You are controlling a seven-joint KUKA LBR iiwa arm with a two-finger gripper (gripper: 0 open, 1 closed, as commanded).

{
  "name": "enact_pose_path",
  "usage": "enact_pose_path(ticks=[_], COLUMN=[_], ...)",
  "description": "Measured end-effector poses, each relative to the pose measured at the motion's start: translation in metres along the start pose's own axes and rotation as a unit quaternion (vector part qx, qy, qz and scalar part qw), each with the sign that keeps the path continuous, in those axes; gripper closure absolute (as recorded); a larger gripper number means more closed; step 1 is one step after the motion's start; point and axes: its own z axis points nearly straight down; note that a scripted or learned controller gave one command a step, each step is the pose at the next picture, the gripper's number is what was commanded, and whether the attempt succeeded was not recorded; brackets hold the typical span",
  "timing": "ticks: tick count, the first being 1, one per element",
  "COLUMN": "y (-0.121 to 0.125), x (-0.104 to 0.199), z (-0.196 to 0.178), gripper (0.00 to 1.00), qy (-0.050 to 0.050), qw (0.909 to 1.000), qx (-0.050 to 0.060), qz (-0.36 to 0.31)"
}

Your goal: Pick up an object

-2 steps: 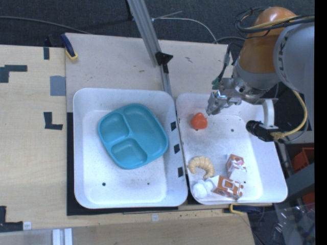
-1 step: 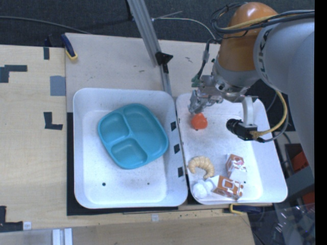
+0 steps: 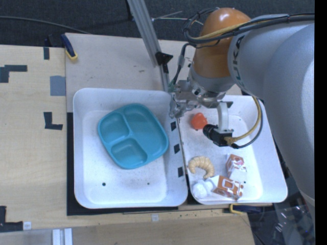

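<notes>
Gripper low over far-left corner of right bin; open or clenched, cannot tell. Orange object on bin floor just right of gripper, apart.

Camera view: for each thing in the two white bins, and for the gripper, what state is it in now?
Blue plastic divided plate: lying flat in the left white bin, compartments up, holding nothing.
Small orange-red round object: resting in the right white bin, near the gripper.
Tan croissant-shaped toy: lying in the right bin.
Two orange-and-white cartons: lying close together.
Gripper: low over the divider between the bins; grip cannot be told.
</notes>
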Motion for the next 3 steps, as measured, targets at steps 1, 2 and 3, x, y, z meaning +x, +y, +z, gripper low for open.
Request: enact_pose_path(ticks=[1,2,3], y=[-0.008,-0.007,-0.007], x=[0.055,0.058,0.058], z=[-0.015,0.005,0.004], gripper=[1.00,1.00,0.00], qy=[0.000,-0.002,-0.001], qw=[1.0000,1.0000,1.0000], qx=[-0.002,0.000,-0.001], qz=[-0.001,0.003,0.003])
